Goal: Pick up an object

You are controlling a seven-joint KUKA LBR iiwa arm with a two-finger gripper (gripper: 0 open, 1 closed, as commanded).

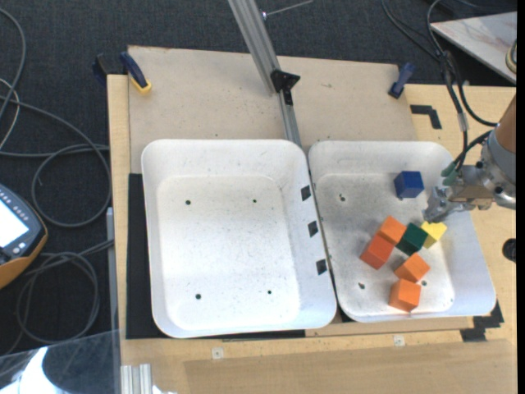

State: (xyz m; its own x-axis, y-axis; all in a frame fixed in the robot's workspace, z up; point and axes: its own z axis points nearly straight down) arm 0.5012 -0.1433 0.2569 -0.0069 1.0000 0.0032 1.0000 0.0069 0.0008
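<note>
Orange block [404,295] lowest in right bin [349,171], fingers [432,212] over yellow block [435,231]

The two white bins [225,236] are showing a matt, speckled plastic finish. The bench [246,97] is presenting bare, unvarnished wood. The slanted rail [258,35] is reflecting light like brushed metal. The coloured blocks [394,249] are appearing smooth and matt. The floor [57,72] is looking like dark, rough carpet.

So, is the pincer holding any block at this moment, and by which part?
It cannot be told. The pincer is low in the right bin, just above the yellow block and green block, but no block visibly sits between its tips.
</note>
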